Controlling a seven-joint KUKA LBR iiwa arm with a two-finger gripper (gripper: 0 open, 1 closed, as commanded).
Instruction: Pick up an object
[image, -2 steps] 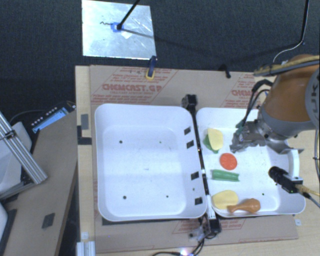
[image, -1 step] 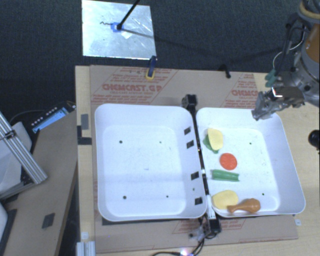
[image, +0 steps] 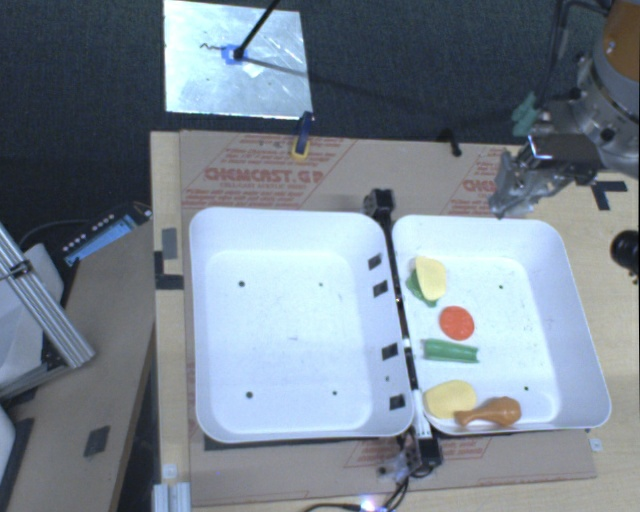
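Drumstick (image: 490, 411) touching yellow piece (image: 448, 397), green pod (image: 451, 350), red disc (image: 457, 322), hand (image: 512, 197) above rim

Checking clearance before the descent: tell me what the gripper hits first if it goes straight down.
Probably the far rim of the right bin, or the bench just beyond it; the gripper hovers there. Depth is unclear from above.

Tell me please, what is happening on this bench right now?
A robot arm's gripper hangs above the far edge of the right bin, holding nothing visible. In that bin lie a yellow piece, an orange-red disc, a green pod and a brown drumstick-shaped toy. Nothing has been picked yet.
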